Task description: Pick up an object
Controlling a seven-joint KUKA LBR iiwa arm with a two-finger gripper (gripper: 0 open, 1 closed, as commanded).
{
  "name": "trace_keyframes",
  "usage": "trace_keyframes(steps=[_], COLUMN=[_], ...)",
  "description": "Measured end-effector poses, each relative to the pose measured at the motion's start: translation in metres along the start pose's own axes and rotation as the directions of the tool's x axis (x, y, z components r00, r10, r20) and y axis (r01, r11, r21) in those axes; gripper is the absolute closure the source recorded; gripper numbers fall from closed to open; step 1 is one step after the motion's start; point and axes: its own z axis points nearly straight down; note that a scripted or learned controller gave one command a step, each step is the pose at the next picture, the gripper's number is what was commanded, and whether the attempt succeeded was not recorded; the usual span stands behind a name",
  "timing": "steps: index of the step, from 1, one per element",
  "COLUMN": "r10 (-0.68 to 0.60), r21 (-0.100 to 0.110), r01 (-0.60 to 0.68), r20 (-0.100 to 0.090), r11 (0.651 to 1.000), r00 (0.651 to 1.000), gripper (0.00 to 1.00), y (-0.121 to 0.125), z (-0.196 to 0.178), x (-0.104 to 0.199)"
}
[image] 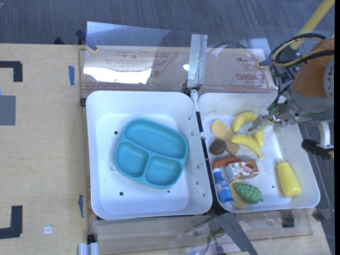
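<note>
A blue sectioned plate [151, 153] lies in the left bin [101, 110].

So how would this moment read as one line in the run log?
task: pick up object | hand: low over right bin, at the bananas | held: nothing seen | plate: left bin

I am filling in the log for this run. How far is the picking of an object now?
Done: the arm has reached over the right bin, and the pincer is low beside the bananas. In hand: nothing visibly lifted; whether it grips a banana I cannot tell. Left: a clear grasp and lift. The yellow bottle and the blue tray in the left bin lie untouched.
</note>
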Motion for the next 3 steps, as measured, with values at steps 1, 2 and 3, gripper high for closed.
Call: trace_keyframes(steps=[1, 2, 3], r10=[0.174, 0.173, 0.126], r21=[-0.007, -0.010, -0.013], r01=[-0.174, -0.173, -0.126], r20=[0.006, 0.007, 0.007], r11=[0.985, 0.985, 0.992], r00=[0.985, 0.985, 0.992], gripper=[0.00, 1.00, 1.00], y=[-0.013, -0.011, 0.036], z=[0.006, -0.004, -0.090], x=[0.030, 0.030, 0.058])
